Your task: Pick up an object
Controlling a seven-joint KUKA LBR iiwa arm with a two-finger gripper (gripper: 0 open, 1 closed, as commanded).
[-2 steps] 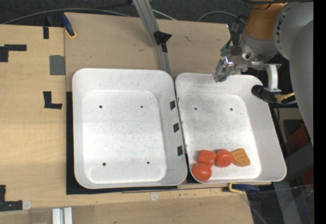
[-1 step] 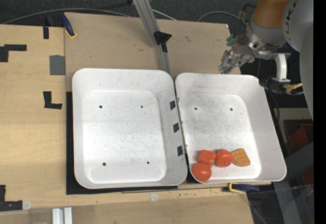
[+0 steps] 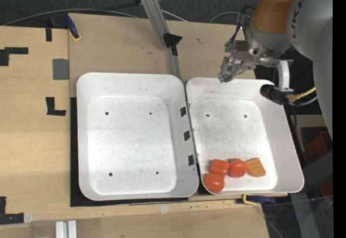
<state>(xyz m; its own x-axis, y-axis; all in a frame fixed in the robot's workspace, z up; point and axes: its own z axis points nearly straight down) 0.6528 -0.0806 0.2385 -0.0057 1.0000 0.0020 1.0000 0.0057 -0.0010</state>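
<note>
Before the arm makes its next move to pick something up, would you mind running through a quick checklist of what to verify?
1. Objects available: three red pieces and one orange piece lie in the right bin. Ok.
2. Claw over a target: it hangs at the bin's far rim, while the objects sit at the near end. Not ok.
3. Claw free of any load: nothing is seen in it. Ok.
4. Target isolated: the pieces lie clustered, seemingly touching. Not ok.
5. Clearance from wall: the cluster sits close to the near wall. Cannot tell.
6. Path between claw and cluster: bare bin floor. Ok.
</note>
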